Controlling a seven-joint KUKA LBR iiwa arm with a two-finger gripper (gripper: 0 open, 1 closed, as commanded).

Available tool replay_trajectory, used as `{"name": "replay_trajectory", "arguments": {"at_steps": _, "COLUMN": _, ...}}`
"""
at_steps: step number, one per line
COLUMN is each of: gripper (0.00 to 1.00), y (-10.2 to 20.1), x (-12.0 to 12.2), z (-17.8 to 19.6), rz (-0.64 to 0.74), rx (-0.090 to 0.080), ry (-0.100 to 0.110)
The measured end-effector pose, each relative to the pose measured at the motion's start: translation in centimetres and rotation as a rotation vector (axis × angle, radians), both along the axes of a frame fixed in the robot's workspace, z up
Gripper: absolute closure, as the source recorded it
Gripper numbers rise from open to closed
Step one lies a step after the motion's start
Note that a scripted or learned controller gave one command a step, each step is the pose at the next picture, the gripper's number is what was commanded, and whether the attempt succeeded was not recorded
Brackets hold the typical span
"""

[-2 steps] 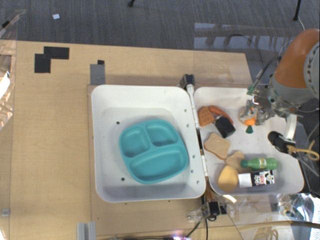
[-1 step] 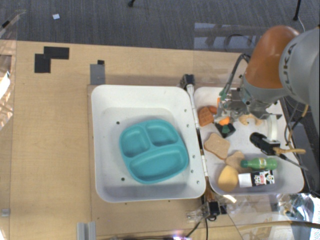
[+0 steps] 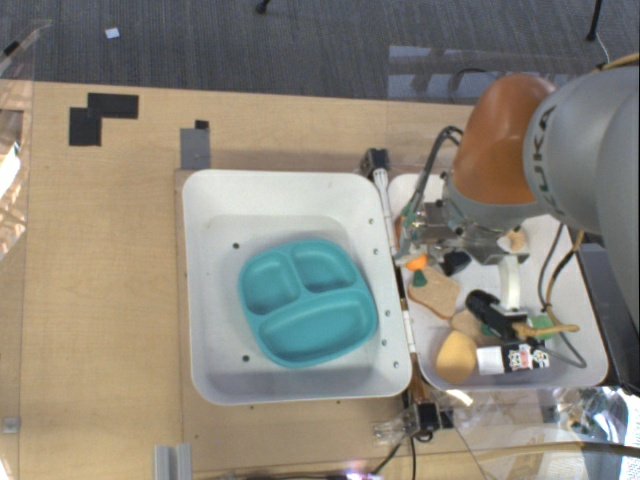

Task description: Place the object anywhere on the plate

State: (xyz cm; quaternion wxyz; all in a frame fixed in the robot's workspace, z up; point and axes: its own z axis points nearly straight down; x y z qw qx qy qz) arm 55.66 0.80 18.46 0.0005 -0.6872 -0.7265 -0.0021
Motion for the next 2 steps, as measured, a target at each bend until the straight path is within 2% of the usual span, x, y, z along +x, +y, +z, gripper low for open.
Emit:
{"name": "replay_trajectory", "arguments": {"at_steps": 1, "gripper": 1.00, "y": 7.65, "x": -1.47, "z": -0.05, "rz": 0.125, "rx": 0.001, "ry": 0.001}}
{"name": "replay_trajectory", "arguments": {"at_steps": 2, "gripper": 0.00, "y": 7.25, "x": -1.40, "z": -0.01, "rz": 0.117, "rx": -0.003, "ry": 0.000}}
